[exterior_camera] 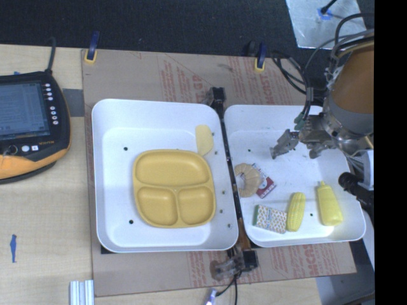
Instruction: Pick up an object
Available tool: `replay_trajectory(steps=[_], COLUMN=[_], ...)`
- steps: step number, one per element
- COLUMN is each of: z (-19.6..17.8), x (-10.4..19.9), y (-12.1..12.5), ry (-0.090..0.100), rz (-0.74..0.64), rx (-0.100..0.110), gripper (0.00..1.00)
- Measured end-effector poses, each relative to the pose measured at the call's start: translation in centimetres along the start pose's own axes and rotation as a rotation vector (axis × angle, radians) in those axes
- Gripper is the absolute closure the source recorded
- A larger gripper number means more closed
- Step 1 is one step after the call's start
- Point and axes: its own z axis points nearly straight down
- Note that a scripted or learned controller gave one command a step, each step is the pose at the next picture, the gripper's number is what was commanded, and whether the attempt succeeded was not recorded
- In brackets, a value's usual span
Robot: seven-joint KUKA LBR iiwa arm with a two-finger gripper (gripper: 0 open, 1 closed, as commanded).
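The gripper (297, 143) hangs open and empty over the far part of the right bin (356, 234). Nearest pick is the corn cob (296, 211), near side, between a patterned packet (271, 218) and a yellow bottle (329, 203). It looks light, rigid, rounded; grasp across its middle.

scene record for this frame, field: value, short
left bin: yellow three-compartment tray; small pale yellow piece near its right wall
right bin: corn cob, yellow mustard-style bottle, patterned sponge-like pad, tan round item with a red wrapper
gripper: over the right bin's upper part, nothing seen between fingers
bench left: teach pendant
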Motion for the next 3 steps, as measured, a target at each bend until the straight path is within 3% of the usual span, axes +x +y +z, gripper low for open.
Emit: replay_trajectory(steps=[1,2,3], z=[12.3,15.0,14.0], x=[-9.0,-6.3,-6.4], y=[-0.7,-6.5,-6.5], ry=[-0.001,0.001,0.000], rz=[0.002,0.000,-0.005], rx=[0.002,0.001,0.002], gripper=[0.00,0.00,1.00])
